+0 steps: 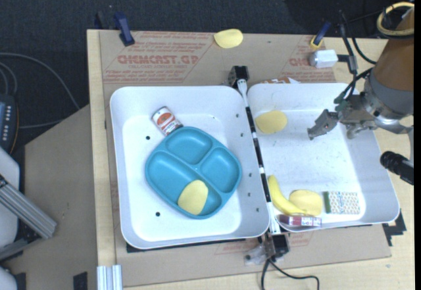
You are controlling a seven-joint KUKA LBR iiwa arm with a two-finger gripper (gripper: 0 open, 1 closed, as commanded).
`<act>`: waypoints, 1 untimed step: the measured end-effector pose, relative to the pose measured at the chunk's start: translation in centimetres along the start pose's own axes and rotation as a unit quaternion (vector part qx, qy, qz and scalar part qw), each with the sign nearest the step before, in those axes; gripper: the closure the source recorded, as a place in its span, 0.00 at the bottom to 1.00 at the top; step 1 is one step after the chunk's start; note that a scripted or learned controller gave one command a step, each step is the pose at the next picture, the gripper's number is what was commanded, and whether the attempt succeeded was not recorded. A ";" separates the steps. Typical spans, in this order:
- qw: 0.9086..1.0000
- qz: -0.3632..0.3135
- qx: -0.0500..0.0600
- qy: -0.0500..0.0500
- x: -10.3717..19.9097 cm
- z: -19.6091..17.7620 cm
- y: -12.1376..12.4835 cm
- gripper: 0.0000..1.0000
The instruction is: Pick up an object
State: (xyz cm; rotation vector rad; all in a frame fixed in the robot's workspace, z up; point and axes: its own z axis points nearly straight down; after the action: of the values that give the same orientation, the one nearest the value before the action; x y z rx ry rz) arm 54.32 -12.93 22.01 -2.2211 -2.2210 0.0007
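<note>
Hand (323,125) over right bin (368,213), grip state unclear, arm cut off at frame edge

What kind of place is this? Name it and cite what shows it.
Likely a robotics lab test bench: two white bins on a board, toy food like a banana and blue divided plate, loose cables on carpet.
</note>
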 end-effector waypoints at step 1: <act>1.000 0.000 0.000 0.000 2.7 13.2 1.7 0.00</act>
State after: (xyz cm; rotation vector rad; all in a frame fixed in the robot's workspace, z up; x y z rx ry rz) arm 56.03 -10.20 8.80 -2.2203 -2.2208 0.0007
